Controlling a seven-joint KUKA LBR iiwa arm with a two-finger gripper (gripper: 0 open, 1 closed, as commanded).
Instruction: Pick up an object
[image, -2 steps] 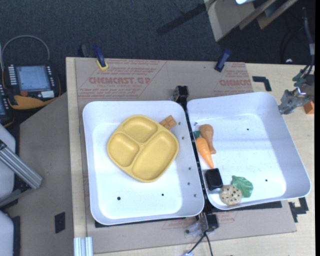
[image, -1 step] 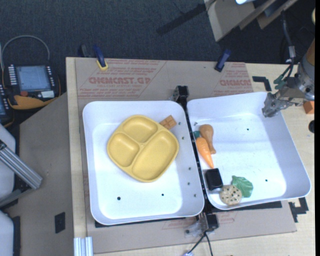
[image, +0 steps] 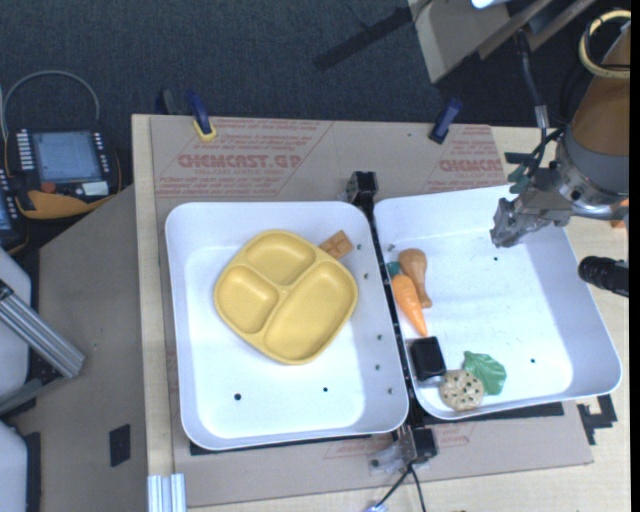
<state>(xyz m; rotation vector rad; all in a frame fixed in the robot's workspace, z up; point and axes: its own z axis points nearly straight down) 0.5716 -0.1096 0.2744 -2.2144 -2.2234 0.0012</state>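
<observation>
Although the gripper (image: 505, 232) hangs over the right bin's (image: 560, 320) far side, well apart from the toys, its state cannot be told. The carrot (image: 408, 303) lies by the divider beside a drumstick (image: 414, 270); likely light, rigid, slick plastic, best pinched mid-body. The board (image: 300, 155) reads "CHEMCAST GP".

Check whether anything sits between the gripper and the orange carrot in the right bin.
Nothing visible does. The gripper hangs over the upper right part of the shallow white right bin, and the orange toy carrot lies near that bin's left wall beside a tan drumstick-shaped toy. Only bare white floor lies between them.
</observation>
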